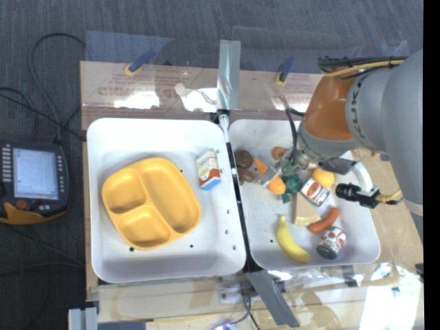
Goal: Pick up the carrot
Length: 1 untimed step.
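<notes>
- Two white bins sit side by side; the left bin [103, 253] bears a yellow divided tray [150, 201] and a small carton [208, 168], and the right bin [364, 249] bears the clutter of toy food
- One small orange piece with a green top, which I take to be the carrot [277, 184], lies in the upper middle of the right bin, just beside the dark green bit [292, 184] and near a brown round piece [243, 159]
- Around it: a small orange block [259, 166], a yellow lemon-like piece [323, 178], a red-labelled can [315, 193], a sausage [324, 219], a banana [291, 240] and a second can [331, 242] lower down
- The gripper [289, 165] is down in the right bin, right above or against the carrot's spot, below the arm's orange band [330, 112]
- Its fingers are too small and too masked by the wrist to read; I cannot tell whether they are apart, closed, or gripping anything
- Done, as I judge it: the approach, since the tool is at the carrot
- Left, as I judge it: a confirmed grasp and the lift, as the carrot appears to lie on the bin floor
- Risk: neighbours lie so close that the fingers may catch the green bit or the orange block instead
</notes>
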Tool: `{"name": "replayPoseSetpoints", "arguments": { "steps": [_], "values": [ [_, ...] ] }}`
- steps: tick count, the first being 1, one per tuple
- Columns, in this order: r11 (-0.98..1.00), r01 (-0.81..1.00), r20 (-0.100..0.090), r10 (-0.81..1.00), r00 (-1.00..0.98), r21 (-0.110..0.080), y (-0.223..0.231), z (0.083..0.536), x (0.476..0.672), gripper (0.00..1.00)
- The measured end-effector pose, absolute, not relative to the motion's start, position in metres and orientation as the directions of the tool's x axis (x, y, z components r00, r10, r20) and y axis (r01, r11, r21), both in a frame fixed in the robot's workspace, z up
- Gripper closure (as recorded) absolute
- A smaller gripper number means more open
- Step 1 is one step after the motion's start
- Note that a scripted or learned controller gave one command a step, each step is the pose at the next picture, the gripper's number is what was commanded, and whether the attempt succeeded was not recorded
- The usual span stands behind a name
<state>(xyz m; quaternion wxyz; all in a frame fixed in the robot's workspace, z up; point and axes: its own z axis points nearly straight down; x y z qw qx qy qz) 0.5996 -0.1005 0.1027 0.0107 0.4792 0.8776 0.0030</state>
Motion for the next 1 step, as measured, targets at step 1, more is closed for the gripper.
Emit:
{"name": "replayPoseSetpoints", "arguments": {
  "steps": [1],
  "values": [
    [0.391,0.921,-0.002,0.921,-0.391,0.004,-0.0402,0.186,0.5632,1.0]
  ]
}}
